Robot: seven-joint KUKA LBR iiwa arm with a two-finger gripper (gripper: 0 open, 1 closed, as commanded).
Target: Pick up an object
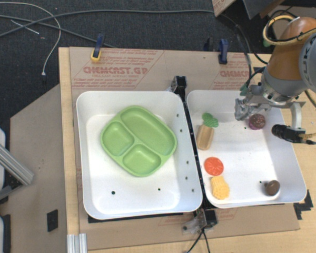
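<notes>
Surface with two white bins — tool [247, 109] low in right bin [284, 157], grip state unclear — purple round object [257, 122] just beside it, camera-side.

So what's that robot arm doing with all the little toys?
It is trying to pick something up. The grey and orange arm reaches in over the right bin, and its claw sits right beside a small dark purple ball-like toy near the bin's back. I can't tell if it holds anything. Lying in that bin are a green-topped tan piece, a red round, a yellow piece and a brown lump. The left bin holds a green divided plate.
</notes>
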